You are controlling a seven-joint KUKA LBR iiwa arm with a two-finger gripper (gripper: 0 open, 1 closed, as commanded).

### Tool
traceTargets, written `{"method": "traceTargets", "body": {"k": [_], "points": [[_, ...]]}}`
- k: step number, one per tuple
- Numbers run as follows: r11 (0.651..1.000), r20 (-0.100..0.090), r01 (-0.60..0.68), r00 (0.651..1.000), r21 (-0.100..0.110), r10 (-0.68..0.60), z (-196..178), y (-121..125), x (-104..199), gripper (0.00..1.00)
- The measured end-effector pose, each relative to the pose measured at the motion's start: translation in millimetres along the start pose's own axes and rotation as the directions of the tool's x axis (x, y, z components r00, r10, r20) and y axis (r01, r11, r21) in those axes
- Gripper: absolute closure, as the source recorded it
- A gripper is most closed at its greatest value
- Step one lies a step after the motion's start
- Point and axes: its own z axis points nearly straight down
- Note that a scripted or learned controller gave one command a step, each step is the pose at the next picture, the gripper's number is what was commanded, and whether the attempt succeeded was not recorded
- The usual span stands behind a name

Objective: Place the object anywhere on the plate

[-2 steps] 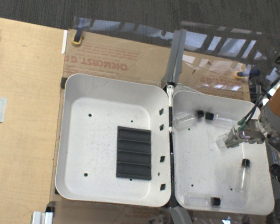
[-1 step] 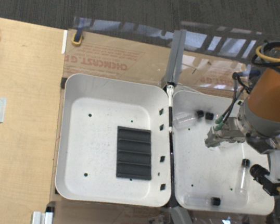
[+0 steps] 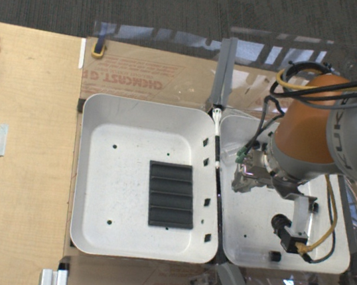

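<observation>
With the arm over the right bin, nothing placed yet.
Can't tell the jaw state; black ribbed plate sits well left of the gripper, in the left bin.

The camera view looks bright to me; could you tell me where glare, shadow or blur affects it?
Camera view: even, soft lighting; the left bin is sharp around the black ridged plate; the arm shades the right bin; reflections streak a clear panel at the top.
</observation>
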Motion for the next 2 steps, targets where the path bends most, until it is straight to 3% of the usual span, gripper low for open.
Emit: {"method": "traceTargets", "body": {"k": [1, 2], "points": [[0.93, 0.003, -0.367, 0.93, 0.001, 0.367, 0, 7, 55, 1.0], [0.72, 0.004, -0.694, 0.72, 0.002, 0.694, 70, -19, 125, 1.0]]}}
